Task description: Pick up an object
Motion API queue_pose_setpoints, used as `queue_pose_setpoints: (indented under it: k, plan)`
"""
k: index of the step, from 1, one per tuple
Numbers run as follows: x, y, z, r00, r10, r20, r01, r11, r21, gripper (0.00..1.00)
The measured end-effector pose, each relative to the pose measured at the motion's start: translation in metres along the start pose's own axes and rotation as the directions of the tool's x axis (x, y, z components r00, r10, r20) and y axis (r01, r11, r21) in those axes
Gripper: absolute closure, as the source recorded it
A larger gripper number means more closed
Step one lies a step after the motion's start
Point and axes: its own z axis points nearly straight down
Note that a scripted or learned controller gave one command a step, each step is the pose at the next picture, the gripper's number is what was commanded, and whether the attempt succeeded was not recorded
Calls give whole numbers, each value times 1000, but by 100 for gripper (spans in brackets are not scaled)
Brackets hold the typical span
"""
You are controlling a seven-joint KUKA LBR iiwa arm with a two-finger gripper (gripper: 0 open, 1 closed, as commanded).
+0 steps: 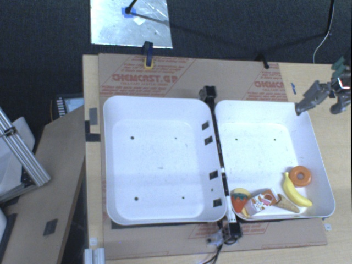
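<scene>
banana (295, 193) in right bin (264, 120) corner; gripper (308, 99) at rim

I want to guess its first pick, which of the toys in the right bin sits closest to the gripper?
The orange donut-like ring, uppermost in the right bin, nearest the gripper. The banana, packet and orange-red fruit lie farther along the near wall.

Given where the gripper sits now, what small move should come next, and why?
Probably bring the gripper toward the near end of the right-hand white bin. It sits at the bin's far right corner, while the curved yellow banana, round orange ring-shaped toy and small red-and-white packet cluster along the bin's near edge.
</scene>
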Motion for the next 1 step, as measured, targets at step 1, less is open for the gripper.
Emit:
queue_pose_setpoints:
  k: [1]
  plan:
    - [82, 2, -55, 1000, -7, -3, 7, 1000, 6, 0]
